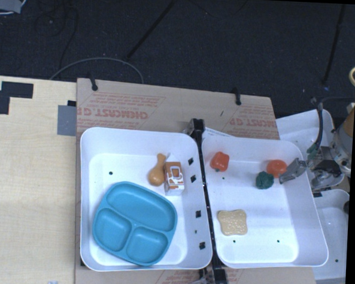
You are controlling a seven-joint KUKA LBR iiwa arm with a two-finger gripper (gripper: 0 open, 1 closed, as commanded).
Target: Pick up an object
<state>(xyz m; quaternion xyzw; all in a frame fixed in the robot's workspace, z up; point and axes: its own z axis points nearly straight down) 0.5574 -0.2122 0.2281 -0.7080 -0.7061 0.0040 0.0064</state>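
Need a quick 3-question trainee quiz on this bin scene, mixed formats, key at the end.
1. True or false: the blue divided plate lies in the right bin.
2. Which thing lies nearest the gripper? A) beige flat piece B) small carton C) orange round thing
3. Fill in: the dark green lump lies in the ____ bin.

Key: 1 false, it lies in the left bin; 2 C; 3 right.

Glossy plastic bins (99,141) — matt blue tray (135,223)
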